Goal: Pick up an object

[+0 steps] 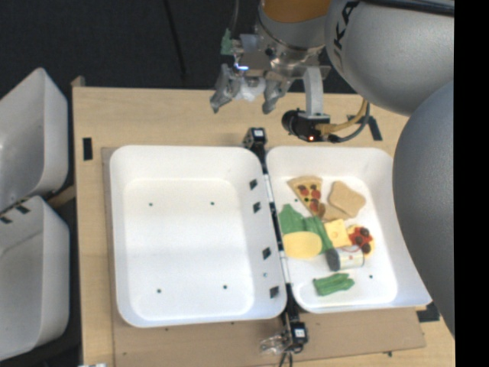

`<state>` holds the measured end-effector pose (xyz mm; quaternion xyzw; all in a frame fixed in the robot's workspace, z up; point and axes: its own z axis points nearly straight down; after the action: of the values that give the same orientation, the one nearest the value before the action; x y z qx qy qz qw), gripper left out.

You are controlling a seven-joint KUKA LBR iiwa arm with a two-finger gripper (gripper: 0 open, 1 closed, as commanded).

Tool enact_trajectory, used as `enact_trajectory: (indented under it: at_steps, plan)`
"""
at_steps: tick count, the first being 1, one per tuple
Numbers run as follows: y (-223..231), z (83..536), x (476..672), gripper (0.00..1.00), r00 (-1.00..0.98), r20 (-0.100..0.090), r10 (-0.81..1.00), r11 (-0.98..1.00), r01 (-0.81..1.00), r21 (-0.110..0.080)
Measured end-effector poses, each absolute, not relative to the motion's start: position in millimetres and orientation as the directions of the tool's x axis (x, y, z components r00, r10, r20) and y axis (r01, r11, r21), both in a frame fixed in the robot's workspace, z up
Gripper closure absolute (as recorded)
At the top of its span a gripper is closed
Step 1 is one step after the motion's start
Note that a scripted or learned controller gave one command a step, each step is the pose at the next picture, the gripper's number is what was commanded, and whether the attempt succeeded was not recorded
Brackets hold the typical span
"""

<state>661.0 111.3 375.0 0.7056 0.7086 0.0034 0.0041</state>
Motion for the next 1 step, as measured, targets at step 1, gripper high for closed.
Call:
enact_trajectory:
  at_steps: [1]
  plan:
    - [193.1,282.4,664.8,1.00,-0.008,0.000,1.000,0.008,1.000,-0.004]
